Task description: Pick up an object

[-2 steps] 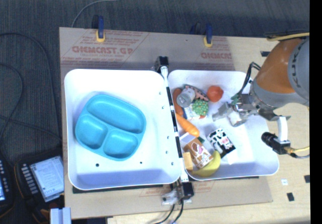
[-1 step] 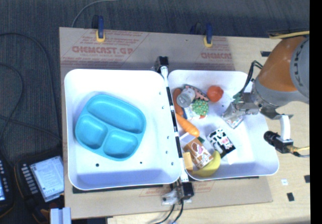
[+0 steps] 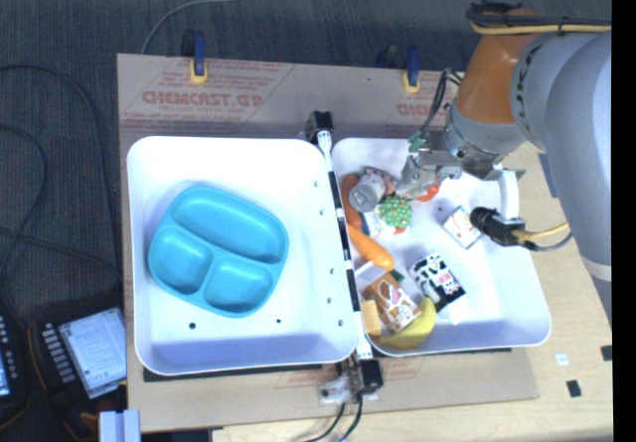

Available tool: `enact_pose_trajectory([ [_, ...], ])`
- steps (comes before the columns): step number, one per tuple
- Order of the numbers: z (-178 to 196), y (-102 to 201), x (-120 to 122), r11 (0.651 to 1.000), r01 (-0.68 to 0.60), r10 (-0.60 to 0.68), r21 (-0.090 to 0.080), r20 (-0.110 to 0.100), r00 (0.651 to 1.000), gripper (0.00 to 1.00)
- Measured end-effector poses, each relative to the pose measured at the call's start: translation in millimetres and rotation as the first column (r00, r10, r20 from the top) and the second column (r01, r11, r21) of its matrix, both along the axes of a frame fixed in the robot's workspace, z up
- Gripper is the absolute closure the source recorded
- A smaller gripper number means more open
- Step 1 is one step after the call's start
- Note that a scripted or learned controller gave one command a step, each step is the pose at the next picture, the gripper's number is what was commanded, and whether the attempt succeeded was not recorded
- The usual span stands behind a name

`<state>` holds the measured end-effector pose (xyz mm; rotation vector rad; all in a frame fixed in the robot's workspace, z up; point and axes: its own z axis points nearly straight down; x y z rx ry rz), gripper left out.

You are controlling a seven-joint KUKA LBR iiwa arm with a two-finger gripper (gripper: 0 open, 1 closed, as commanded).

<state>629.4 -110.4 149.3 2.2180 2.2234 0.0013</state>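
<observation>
Carrot (image 3: 370,248) in right bin (image 3: 517,316), banana (image 3: 412,329) near, green toy (image 3: 396,213) beside gripper (image 3: 415,177), gripper state unclear.

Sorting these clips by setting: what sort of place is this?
Probably a robotics lab test bench: a grey arm with an orange band, two shallow white bins clamped onto a board, and loose cables on carpet.

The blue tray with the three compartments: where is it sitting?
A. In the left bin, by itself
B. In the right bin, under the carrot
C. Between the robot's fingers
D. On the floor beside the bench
A: the blue tray lies flat in the left bin, apart from the carrot, the banana and the other small items, which are all in the right bin.
</observation>
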Motion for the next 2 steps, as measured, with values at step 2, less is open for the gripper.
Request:
enact_pose_trajectory([
  [2, -61.4, -12.5, -100.9, 1.000, 0.004, -0.004, -0.003, 0.004, 1.000, 0.00],
])
